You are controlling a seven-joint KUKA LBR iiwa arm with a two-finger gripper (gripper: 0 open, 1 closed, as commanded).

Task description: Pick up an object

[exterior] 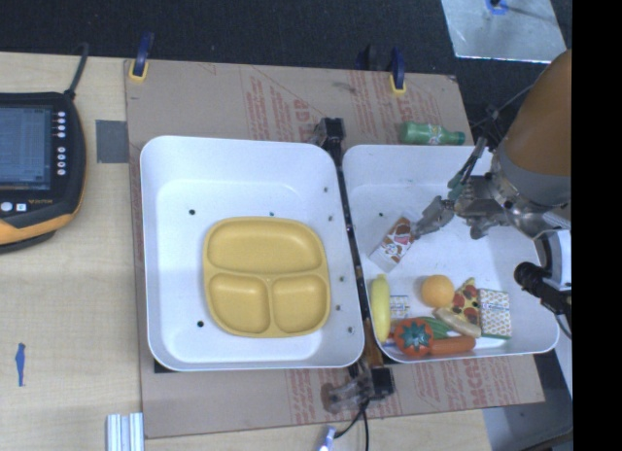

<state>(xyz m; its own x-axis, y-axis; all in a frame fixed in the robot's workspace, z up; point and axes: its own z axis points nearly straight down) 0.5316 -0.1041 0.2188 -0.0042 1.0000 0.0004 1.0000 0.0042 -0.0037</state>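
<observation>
Gripper (428, 221) low in right bin (408, 169), near its middle. Fingers look spread, gripping nothing. Small carton (395, 242) just beside fingertip, toward bin's left wall, lying flat. Other toys along bin's near edge. Judgement: nothing lifted yet; closing and lifting remain.

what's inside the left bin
The left bin holds one thing: a yellow divided tray with three compartments, lying flat near the middle. Bare white floor shows around it. Whatever lies under the tray is covered.
</observation>
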